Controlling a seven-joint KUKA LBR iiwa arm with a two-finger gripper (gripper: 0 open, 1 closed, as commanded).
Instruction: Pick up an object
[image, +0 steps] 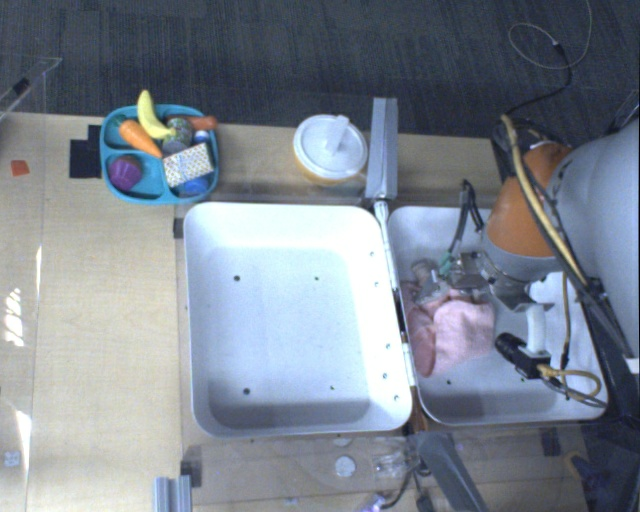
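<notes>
claw (440, 283) sits low in the right bin (480, 405), at the upper edge of a pink cloth (455, 335), and the wrist hardware hides its tip, so i cannot tell how far it is spread or whether it has any of the fabric. the cloth lies crumpled against the bin's left wall, likely the one thing within easy reach for a pick, which would explain why the arm (525, 215) bends down over that spot. the left bin (285, 320) lies just beside it. at the back of the desk (90, 330), well apart from the arm, stand a blue tray (158, 152) of toy food and a lidded white tub (330, 147), seemingly parked out of the working area. no brand, label or writing is readable.
</notes>
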